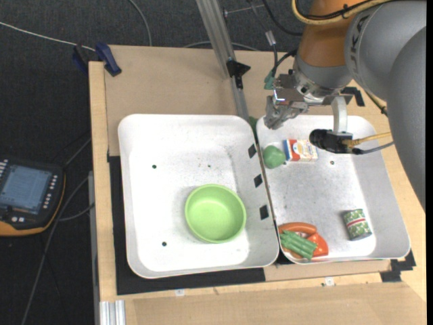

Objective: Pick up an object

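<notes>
My gripper (274, 118) hangs over the far left corner of the right bin (379, 181), with nothing visibly in it. Just below it lies a small green ball (274, 156) against the bin's left wall. A red and white carton (300, 149) lies right of the ball. A green can (356, 223) lies near the bin's front right. An orange, red and green toy (302, 242) sits at the front left corner. A light green bowl (215, 212) stands in the left bin (155, 147).
The grey arm with its orange band (338, 26) fills the upper right. A metal pole (220, 39) slants down between the bins' far ends. A black fitting with a yellow cable (338, 141) juts over the right bin. A handheld pendant (24, 195) lies off the bench, left.
</notes>
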Action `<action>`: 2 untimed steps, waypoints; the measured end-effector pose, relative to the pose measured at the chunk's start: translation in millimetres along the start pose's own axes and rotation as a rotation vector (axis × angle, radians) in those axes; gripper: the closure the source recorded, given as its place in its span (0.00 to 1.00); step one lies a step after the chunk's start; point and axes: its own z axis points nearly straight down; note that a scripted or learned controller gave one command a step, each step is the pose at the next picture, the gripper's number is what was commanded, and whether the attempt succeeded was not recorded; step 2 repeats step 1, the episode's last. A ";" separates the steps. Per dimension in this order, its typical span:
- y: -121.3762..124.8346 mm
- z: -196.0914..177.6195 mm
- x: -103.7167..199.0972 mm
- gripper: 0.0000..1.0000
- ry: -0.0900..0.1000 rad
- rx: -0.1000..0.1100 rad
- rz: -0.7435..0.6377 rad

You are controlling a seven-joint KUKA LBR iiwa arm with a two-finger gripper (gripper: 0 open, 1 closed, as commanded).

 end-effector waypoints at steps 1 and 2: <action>3.0 -15.4 57.1 1.00 0.000 -0.002 -0.001; 3.0 -15.4 57.1 1.00 0.000 -0.002 -0.001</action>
